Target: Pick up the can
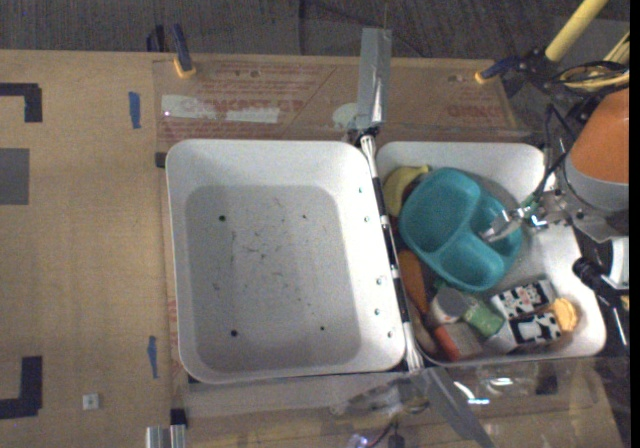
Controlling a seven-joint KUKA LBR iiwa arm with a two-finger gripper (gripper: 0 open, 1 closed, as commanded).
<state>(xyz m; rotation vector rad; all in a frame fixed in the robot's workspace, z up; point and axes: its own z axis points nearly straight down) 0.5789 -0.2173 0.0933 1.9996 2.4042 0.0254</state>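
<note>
While the gripper (pixel 508 223) hangs over the teal bowl (pixel 452 228), I cannot tell its state.
Right bin (pixel 590 336) clutter: a banana (pixel 398 184), a carrot (pixel 411 278), a cow-patterned toy (pixel 527 314).

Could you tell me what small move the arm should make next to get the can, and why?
Probably lift clear and re-aim: the gripper sits over the teal divided dish in the right bin, and no can is clearly identifiable among the clutter nearer the camera.
</note>
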